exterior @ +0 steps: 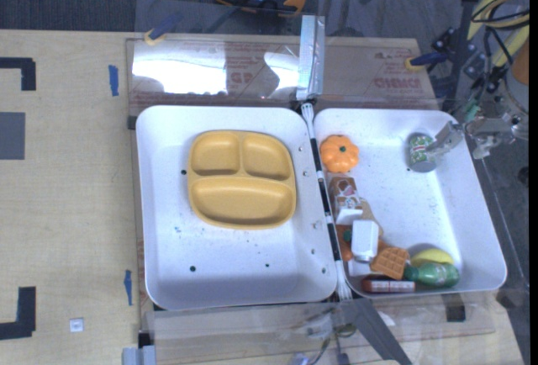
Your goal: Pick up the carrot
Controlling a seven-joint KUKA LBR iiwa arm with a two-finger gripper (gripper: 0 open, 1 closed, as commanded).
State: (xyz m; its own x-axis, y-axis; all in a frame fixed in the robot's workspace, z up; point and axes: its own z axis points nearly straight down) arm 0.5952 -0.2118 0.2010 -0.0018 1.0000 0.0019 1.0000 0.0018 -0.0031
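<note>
An orange sliver (343,249) lies against the left wall of the right bin (471,212), mostly covered by a white block (364,239); it may be the carrot, but too little of it shows to be sure. My gripper (444,143) reaches in low over the bin's far right corner. Its tip is right beside a small green-and-white round object (418,149). I cannot tell whether they touch. The gripper is far from the orange sliver, across the bin from it.
An orange pumpkin toy (340,153) sits at the right bin's far left. A brown packet (345,191), a waffle piece (391,261), a red tube (388,285) and yellow and green fruit (433,268) crowd its near side. A yellow divided plate (243,178) lies in the left bin (160,212).
</note>
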